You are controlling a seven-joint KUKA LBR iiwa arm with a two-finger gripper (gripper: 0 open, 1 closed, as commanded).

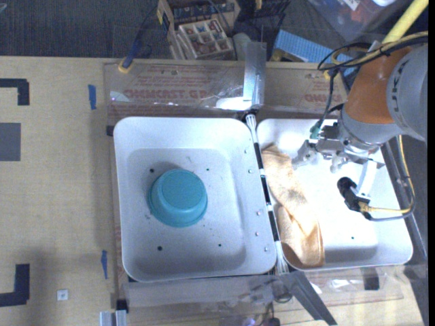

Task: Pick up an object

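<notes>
Two white bins (129, 148), one teal bowl (178, 196) in left, one tan cloth (296, 209) in right, end effector (326, 153) grip unclear

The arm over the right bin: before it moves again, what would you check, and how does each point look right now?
1. Something to pick is within reach: ok. A tan cloth lies along the left side of the right bin.
2. Gripper near the cloth: ok, it sits above the bin close to the cloth's upper end.
3. Gripper holding anything: cannot tell; nothing shows between its tips.
4. Cloth lies flat: not ok, it is crumpled and rides up the bin wall.
5. Other option: ok. A blue bowl sits upside down in the left bin, apart from the arm.
</notes>
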